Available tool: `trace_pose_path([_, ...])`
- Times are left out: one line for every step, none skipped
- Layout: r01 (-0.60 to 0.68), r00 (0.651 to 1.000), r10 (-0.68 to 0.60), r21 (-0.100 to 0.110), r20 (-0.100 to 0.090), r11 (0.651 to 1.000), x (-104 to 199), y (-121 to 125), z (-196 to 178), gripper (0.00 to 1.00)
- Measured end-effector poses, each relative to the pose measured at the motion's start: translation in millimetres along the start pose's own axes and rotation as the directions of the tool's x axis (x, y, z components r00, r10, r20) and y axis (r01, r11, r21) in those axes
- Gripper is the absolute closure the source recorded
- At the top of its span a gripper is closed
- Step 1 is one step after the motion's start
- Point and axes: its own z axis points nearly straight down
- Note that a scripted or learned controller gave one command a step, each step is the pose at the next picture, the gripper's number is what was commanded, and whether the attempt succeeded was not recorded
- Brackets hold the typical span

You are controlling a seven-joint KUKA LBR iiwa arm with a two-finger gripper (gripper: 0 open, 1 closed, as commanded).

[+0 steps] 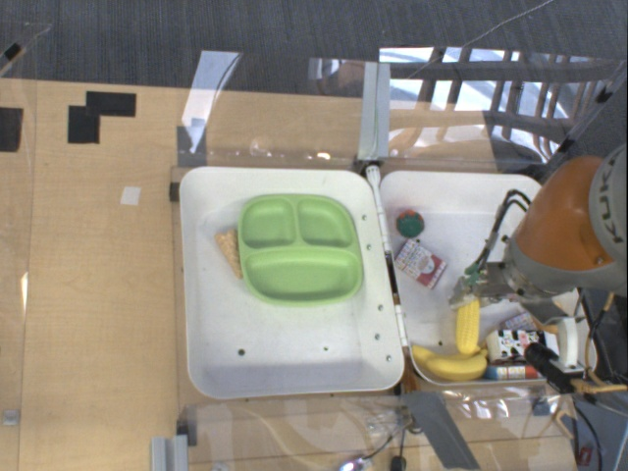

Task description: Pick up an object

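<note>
Now the arm [574,229] reaches in from the right over the right bin [446,189], orange band showing above the wrist. Its hand [471,285] sits low near the bin's middle-right, just above the top end of a corn cob [468,326]. Can't tell how far the hand is open, or whether it has hold of anything; the wrist hides most of it.

Right bin contents: the corn cob stands roughly upright in the view, lower end touching a banana [451,365] that lies along the bin's near edge. A small red and white box [420,263] lies tilted left of the hand, apart from it. A round green and red item [410,225] sits just above the box, near the bin's left wall. A black and white carton [516,342] lies right of the cob, w/ a marker-like item [502,371] below it beside the banana's tip.

Left bin [285,361]: a green tray w/ 3 compartments [298,248] sits near the centre, and a tan waffle-like piece [230,251] touches its left edge.

Both bins rest side by side on the bench [88,292].
</note>
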Motion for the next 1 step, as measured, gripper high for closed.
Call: trace_pose_path([0.03,1.0,-0.03,0.019,0.001,0.999,47.7,58.8,-81.1,1.0])
